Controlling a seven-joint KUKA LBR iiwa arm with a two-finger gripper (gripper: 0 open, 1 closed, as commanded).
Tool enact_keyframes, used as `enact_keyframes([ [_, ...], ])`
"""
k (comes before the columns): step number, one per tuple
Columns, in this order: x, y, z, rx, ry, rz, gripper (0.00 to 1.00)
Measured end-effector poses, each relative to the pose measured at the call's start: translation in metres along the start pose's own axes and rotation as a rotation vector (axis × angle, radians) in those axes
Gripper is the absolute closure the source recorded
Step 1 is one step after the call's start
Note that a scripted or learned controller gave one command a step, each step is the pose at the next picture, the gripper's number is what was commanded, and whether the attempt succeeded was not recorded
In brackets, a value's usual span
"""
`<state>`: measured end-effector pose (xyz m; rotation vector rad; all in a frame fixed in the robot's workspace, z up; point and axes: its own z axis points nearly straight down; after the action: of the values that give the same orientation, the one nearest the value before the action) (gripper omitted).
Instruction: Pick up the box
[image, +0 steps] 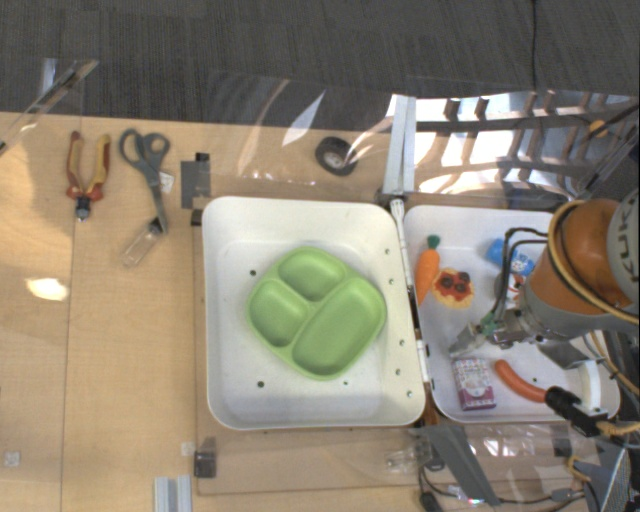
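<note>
The box (474, 385) is small and purple with a printed face. It lies flat near the front edge of the right bin (445, 225). My gripper (470, 340) hangs over that bin just behind the box, at the end of the grey arm with its orange band (580, 255). Nothing shows in the gripper's grasp, and the box rests on the bin floor.
In the right bin, an orange carrot toy (427, 272), a pizza-slice toy (455, 287), a blue item (498, 250) and a red sausage (520, 380) lie around the box. The left bin (230, 390) holds a green divided plate (317, 312). Pliers (84, 172) and scissors (148, 165) lie on the bench at left.
</note>
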<state>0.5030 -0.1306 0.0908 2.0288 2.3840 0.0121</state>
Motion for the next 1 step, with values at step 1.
enact_keyframes([
  [1, 0.0432, -0.0027, -0.0001, -0.008, -0.004, 0.049, 0.00],
])
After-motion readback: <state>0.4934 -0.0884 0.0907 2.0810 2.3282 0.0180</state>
